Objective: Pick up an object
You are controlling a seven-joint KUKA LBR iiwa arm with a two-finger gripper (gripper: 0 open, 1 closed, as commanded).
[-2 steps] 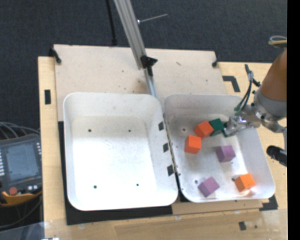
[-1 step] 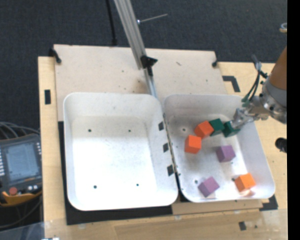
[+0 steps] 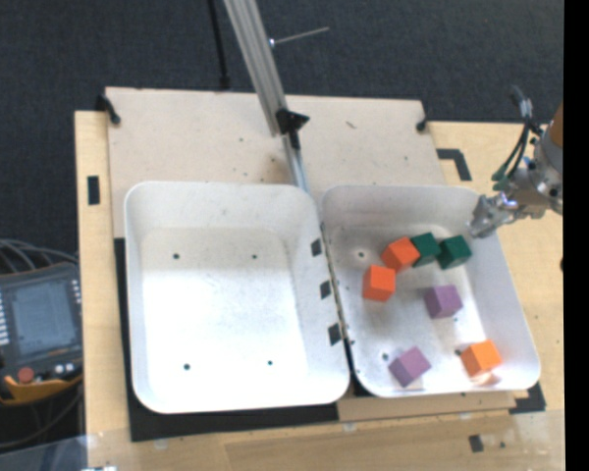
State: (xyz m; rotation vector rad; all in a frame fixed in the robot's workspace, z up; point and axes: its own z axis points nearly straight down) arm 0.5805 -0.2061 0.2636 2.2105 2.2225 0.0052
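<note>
- The gripper (image 3: 483,216) hangs over the right bin (image 3: 510,292) at its far right rim; whether its claw is spread or pressed together cannot be told
- Nearest target: a green cube (image 3: 455,252), just inside that rim, touching a second green cube (image 3: 427,247)
- Best to descend squarely on the outer cube, clear of its neighbour and the bin wall
- No readable brand, label or writing anywhere
</note>
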